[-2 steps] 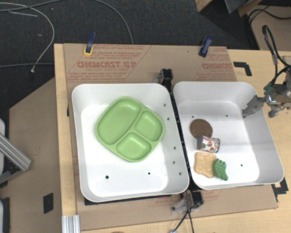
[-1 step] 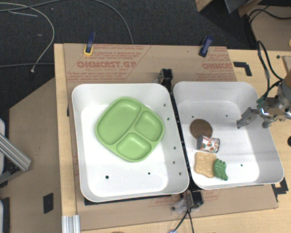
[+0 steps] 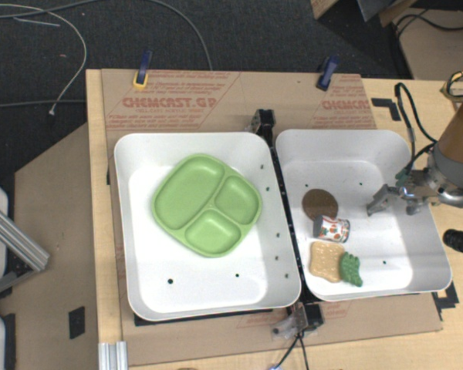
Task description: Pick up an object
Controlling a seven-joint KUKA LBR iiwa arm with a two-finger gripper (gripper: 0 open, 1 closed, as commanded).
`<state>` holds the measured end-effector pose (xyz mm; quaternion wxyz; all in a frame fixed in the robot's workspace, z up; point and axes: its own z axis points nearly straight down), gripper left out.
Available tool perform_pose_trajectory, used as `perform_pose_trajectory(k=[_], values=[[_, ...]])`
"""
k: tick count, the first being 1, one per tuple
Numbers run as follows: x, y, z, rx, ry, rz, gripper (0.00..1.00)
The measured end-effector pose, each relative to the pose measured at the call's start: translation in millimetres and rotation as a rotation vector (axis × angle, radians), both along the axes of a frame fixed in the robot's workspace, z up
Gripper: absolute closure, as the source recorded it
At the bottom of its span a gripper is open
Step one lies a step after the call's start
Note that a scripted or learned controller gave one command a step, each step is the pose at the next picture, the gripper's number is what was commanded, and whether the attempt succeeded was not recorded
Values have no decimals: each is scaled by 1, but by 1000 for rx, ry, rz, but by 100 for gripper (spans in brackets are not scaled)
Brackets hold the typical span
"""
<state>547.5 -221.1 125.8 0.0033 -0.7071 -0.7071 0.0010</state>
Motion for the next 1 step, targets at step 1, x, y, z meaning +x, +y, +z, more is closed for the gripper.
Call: perform_pose_trajectory(k=[1], values=[[0, 2, -43, 2, -1, 0, 0]])
